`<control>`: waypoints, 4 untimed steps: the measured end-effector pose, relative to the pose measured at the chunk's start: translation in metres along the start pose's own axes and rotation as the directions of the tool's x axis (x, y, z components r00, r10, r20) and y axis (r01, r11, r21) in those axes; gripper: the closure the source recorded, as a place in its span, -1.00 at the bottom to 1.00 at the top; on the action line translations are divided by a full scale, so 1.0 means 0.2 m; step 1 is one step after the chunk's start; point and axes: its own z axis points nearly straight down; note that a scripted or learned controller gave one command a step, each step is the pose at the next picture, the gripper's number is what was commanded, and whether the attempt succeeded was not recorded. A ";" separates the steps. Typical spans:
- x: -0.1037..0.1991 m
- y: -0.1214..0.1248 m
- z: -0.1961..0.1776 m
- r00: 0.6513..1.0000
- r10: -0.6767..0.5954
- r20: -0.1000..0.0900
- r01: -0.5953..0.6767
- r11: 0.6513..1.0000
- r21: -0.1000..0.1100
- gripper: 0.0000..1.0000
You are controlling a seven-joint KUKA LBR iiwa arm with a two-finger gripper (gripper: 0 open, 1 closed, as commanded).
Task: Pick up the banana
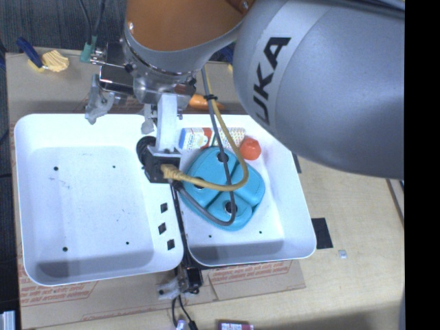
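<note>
Gripper (pixel 118 117) hangs over the far rim of the left bin (pixel 27 184), fingers spread wide. To its right, in the right bin (pixel 292 232), lie a blue dish (pixel 237 184), a red ball (pixel 250 149) and a white packet (pixel 196 138). Where the banana lies, I cannot tell.

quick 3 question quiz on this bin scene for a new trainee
1. True or false: the blue dish lies in the left bin.
2. Which lies beside the blue dish in the same bin? A) a red-orange thing B) a green cup C) a black shoe
3. Fill in: the hand hangs over the back rim of the ___ bin.
Key: 1 false, it lies in the right bin. 2 A. 3 left.
</note>
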 end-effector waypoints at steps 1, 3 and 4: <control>0.00 0.00 -0.05 1.000 -0.006 0.002 0.006 1.000 0.002 1.00; -0.05 0.52 1.00 0.994 -0.111 0.001 0.111 0.994 0.004 1.00; 0.10 0.32 0.91 0.958 0.288 0.003 -0.288 0.958 0.004 1.00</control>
